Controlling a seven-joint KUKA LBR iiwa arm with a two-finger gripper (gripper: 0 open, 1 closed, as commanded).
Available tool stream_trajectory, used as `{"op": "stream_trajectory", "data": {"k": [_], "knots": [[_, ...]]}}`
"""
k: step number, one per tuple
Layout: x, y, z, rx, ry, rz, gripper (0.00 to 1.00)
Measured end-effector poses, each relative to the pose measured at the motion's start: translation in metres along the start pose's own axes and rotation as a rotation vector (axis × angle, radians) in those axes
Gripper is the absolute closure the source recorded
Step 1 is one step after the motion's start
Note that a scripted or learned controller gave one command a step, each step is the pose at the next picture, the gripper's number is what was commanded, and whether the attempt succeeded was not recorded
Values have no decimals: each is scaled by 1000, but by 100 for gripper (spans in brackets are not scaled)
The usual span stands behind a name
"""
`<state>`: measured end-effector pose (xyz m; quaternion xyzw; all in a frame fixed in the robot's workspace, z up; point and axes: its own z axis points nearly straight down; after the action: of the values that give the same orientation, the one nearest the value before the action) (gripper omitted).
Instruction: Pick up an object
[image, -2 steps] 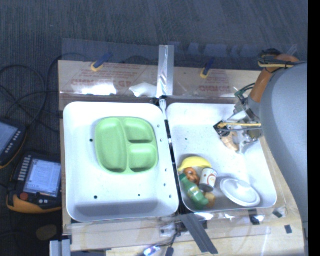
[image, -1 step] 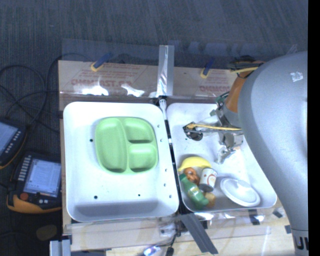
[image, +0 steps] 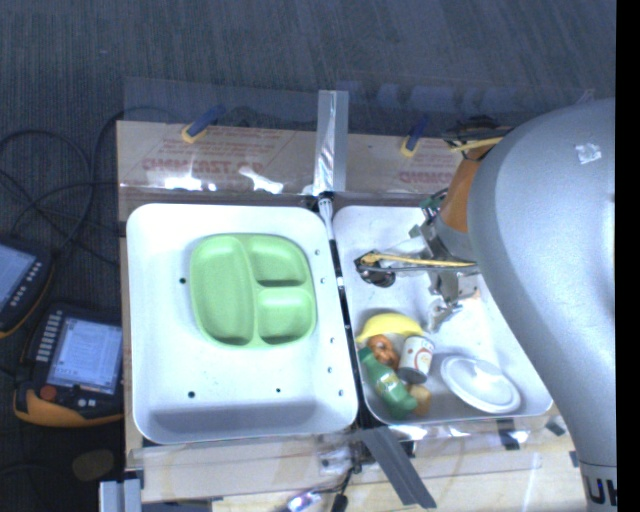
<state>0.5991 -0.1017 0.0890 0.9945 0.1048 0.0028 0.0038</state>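
The right bin (image: 398, 297) holds a cluster near its front: a yellow banana-shaped piece (image: 391, 324), a small orange figure (image: 381, 349), a white can with a red label (image: 417, 356), a green bottle (image: 389, 388) lying down, and a round white dish (image: 481, 384). My gripper (image: 446, 303) hangs over the middle of this bin, just behind and to the right of the yellow piece and the can. I see nothing held in it. The grey arm covers the bin's right side.
A green divided plate (image: 252, 288) lies in the left bin (image: 165, 400). A metal divider (image: 331, 150) stands between the bins at the back. Tablets and cables (image: 60, 345) lie on the floor to the left.
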Motion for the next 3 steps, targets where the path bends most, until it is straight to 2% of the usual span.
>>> {"op": "stream_trajectory", "data": {"k": [1, 2, 3], "knots": [[-9, -4, 0, 1, 2, -13, 0], [-9, -4, -10, 4, 2, -13, 100], [-28, 60, -3, 4, 0, 10, 100]]}}
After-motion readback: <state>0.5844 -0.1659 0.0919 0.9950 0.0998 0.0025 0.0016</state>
